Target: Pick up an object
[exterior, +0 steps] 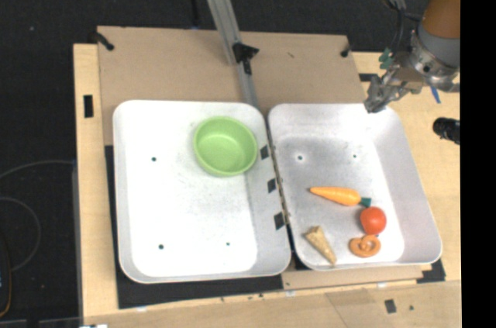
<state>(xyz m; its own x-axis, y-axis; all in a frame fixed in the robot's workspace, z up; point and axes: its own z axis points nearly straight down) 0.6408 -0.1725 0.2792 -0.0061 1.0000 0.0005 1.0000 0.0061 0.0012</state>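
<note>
We see the gripper [377, 100] hovering over the far right corner of the right bin [387, 139], nothing between its fingers; how wide they stand we cannot tell. Candidates lie clustered near: carrot [336, 195], tomato [373, 220], orange slice [364, 246], wedge [320, 243]. A green bowl [225, 146] sits in the left bin [147, 187]. We judge no pick has begun.

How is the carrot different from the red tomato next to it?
The carrot is long, pointed and orange; the tomato is round and red. The carrot lies on its side across the right bin, farther from the near rim than the tomato. Both have green tops and share that bin.
</note>
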